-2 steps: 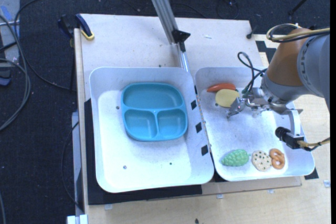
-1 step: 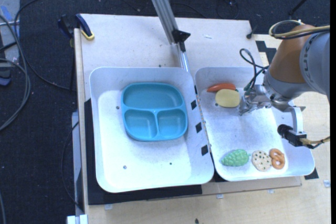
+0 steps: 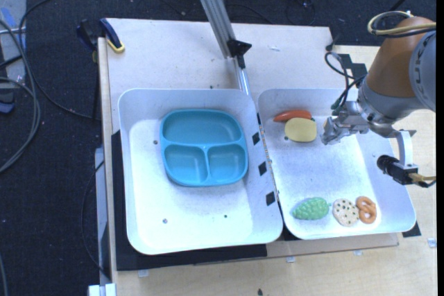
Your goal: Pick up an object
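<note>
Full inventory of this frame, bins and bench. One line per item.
compartment tray: 1, blue, three sections, middle of the left bin
left bin: 1, white, left half of the bench
right bin: 1, white, right half of the bench
hot dog toy: 1, red-orange, upper part of the right bin
yellow piece: 1, pale yellow, rounded, just below the hot dog toy
green leafy toy: 1, green, near edge of the right bin
cookie: 1, pale with dark spots, right of the green leafy toy
pretzel: 1, orange-brown, right of the cookie
arm: 1, grey and orange, right side
claw: 1, grey, beside the yellow piece
</note>
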`<state>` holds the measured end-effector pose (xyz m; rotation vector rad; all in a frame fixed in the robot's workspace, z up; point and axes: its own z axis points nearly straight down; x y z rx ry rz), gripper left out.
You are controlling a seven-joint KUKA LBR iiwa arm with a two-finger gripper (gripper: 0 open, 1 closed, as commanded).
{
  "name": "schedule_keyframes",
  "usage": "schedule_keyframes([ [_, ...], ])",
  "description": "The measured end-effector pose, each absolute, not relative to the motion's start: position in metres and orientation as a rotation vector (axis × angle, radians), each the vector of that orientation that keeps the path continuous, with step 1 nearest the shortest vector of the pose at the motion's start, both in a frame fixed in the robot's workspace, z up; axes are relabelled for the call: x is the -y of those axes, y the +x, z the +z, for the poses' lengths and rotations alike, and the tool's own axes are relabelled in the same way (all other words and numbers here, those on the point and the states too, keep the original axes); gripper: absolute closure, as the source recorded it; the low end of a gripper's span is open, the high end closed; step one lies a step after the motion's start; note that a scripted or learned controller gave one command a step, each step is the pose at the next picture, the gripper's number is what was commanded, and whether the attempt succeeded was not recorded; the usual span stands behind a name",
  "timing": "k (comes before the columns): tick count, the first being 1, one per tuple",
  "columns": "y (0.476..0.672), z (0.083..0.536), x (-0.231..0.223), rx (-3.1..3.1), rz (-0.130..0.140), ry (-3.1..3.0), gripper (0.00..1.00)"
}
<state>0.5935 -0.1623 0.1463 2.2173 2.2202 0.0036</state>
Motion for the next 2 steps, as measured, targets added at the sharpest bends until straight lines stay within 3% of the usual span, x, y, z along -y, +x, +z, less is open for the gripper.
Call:
schedule_keyframes([
  [2,0.606,0.236,0.169,-2.220,0.005,2.214,1.00],
])
